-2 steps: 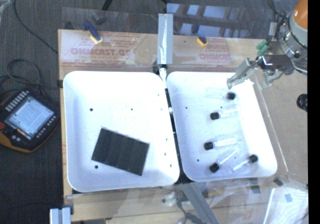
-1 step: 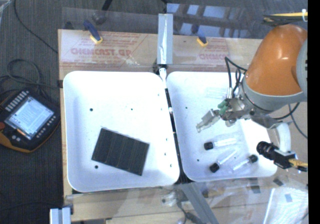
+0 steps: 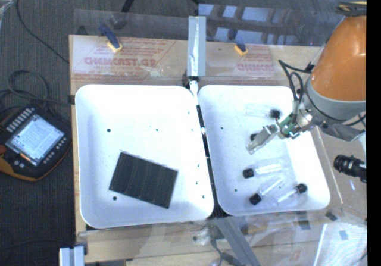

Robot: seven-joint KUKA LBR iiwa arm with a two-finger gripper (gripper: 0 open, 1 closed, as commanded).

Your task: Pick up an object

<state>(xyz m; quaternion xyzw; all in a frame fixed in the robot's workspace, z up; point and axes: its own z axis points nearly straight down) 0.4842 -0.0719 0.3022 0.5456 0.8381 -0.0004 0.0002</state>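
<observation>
Now hovering: gripper (image 3: 257,141) over right bin (image 3: 229,190), finger state impossible to tell at this size. Nearest pick: clear tube (image 3: 262,171) with black cap just below tool; two more tubes (image 3: 280,190) beyond it. Best lower straight, straddle one tube across its width, avoid neighbours. Dark panel (image 3: 143,179) far off in left bin (image 3: 95,140).

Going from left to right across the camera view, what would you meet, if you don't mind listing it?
Orange handheld control pendant with a lit screen → flat black ribbed rectangular panel in the left white bin → claw over the right white bin → orange band of the arm.
</observation>
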